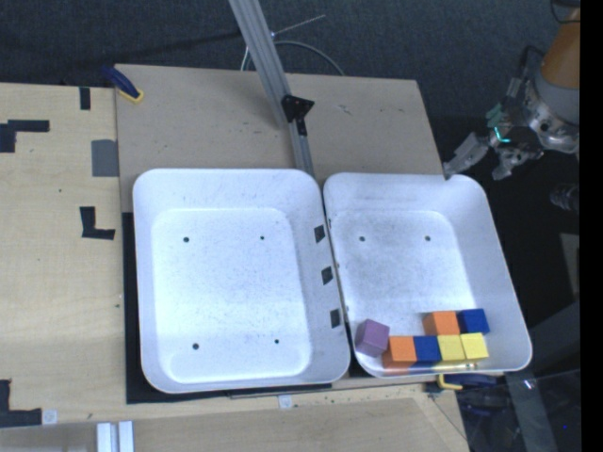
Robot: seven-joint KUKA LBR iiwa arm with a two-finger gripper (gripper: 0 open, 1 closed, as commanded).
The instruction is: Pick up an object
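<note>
Jaws (471,161) hang just off the far right corner of the right bin (490,217), over the table edge; open or clenched, cannot tell. Blocks cluster (429,339) sits along the near wall of that bin, purple block (373,335) at its left end. Target lies nearward and slightly left of the jaws, across the bin's whole depth.

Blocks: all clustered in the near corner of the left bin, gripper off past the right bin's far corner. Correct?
Not quite. The camera view shows the blocks clustered in the near corner of the right bin, not the left bin. The gripper is indeed off past the right bin's far corner.
</note>
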